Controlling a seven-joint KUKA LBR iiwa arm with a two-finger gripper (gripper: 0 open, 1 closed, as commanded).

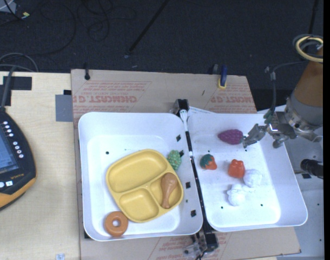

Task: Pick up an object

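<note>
The purple, lumpy, oval toy fruit [230, 136] lies near the far wall of the right-hand shallow white bin [273, 215], and it looks the likeliest target, since the claw [262, 133] hangs just beside it on its right, with nothing between its fingers; whether those fingers are spread or closed I cannot tell. In the same bin, nearer the middle, are a small red-and-green strawberry-like toy [209, 162], a red pepper-shaped toy [236, 168] and two white lumpy pieces [253, 178] [236, 195]. The left bin [92, 145] carries a yellow divided plastic plate [127, 172] with a brown drumstick toy [168, 188] on it. To do this well, the claw should centre over the purple toy, straddle its narrow width rather than its length, and descend fully before closing, keeping clear of the bin wall.
</note>
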